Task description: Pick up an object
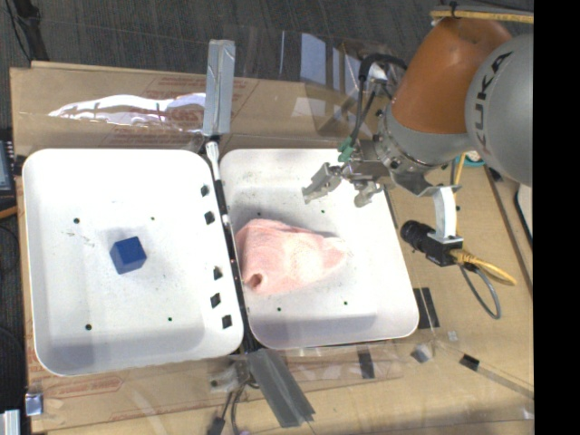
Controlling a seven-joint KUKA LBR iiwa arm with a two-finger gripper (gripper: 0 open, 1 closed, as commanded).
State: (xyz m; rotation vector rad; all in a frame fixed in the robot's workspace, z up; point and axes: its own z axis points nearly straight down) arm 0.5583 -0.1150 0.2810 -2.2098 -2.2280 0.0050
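My pincer (342,184) hangs open and empty over the right bin's (390,315) far edge, nothing picked yet, the pink cloth (288,256) at that bin's centre, a blue cube (129,254) in the left bin (54,352).

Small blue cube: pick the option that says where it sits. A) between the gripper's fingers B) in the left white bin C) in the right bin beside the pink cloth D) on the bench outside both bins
B: the small blue cube lies alone on the floor of the left white bin.
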